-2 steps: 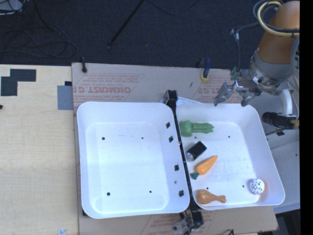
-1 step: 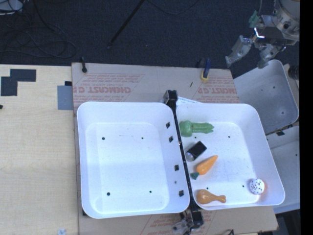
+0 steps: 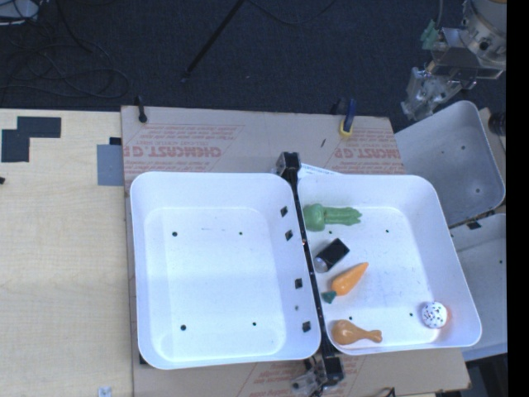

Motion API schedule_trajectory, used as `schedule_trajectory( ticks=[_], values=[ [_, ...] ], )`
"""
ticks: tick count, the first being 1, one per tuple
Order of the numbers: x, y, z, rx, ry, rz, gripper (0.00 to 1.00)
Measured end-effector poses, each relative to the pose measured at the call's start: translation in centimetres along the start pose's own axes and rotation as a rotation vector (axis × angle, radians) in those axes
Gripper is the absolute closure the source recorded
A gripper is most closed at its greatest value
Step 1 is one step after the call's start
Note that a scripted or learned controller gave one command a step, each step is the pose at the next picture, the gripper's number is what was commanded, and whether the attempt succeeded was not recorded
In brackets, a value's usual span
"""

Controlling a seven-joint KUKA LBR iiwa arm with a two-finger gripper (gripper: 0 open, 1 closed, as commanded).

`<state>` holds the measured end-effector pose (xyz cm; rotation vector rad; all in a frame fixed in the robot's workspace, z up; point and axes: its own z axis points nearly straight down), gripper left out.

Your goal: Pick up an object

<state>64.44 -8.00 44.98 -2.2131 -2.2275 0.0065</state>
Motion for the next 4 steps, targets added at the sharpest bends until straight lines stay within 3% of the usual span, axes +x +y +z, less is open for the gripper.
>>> schedule_trajectory(
  ticks=[1, 2, 4],
  values=[
    [7.0, 0.0, -7.1, -0.009, 0.003, -0.001, 1.0],
    [14.4, 0.0, -8.9, -0.003, 0.004, -0.002, 1.0],
    [27.5, 0.1, -7.7, 0.0, 0.002, 0.0, 1.0]
  ],
)
